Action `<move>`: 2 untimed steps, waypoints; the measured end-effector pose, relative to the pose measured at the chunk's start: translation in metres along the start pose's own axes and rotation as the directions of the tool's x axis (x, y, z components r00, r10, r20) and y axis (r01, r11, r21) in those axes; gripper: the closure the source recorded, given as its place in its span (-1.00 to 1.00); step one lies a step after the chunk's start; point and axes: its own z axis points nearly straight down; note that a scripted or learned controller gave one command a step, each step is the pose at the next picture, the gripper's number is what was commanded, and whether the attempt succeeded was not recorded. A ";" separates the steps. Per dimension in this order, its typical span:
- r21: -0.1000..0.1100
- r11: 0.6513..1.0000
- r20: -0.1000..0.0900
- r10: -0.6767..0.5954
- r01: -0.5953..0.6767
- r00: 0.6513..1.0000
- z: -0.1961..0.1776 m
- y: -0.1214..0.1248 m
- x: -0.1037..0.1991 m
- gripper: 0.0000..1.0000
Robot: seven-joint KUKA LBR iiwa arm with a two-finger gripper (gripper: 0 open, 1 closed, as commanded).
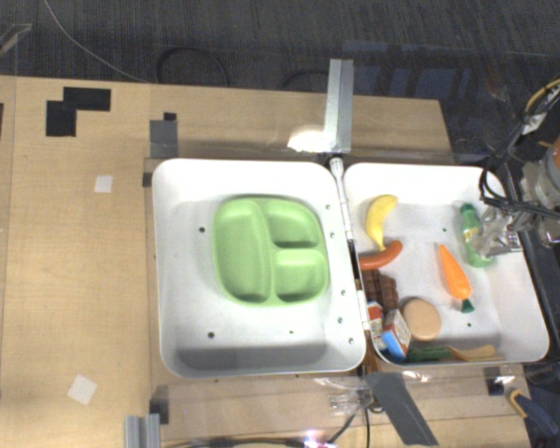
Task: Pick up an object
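The right bin (420,180) holds several toy foods. A yellow banana (381,217) lies near its left wall, with a red-brown sausage (379,255) just below it. An orange carrot (454,275) lies right of centre. A green bottle-like object (470,234) stands by the bin's right wall. My gripper (497,238) hangs low at that wall, right beside the green object and seemingly touching it; its metal parts overlap the object's right side. A round tan bun (423,320) and a brown chocolate bar (383,293) sit near the front.
The left bin (182,343) holds a green divided plate (269,248). A small can (392,342), a dark green piece (429,353) and a wooden utensil (471,351) crowd the right bin's front edge. A metal post (340,105) stands behind the bins. Cables (513,171) hang by the arm.
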 end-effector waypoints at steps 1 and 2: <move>-0.003 1.000 -0.005 0.001 -0.001 1.000 0.003 0.001 0.001 -1.00; -0.001 0.999 0.000 -0.048 0.048 0.999 0.093 0.002 0.008 -1.00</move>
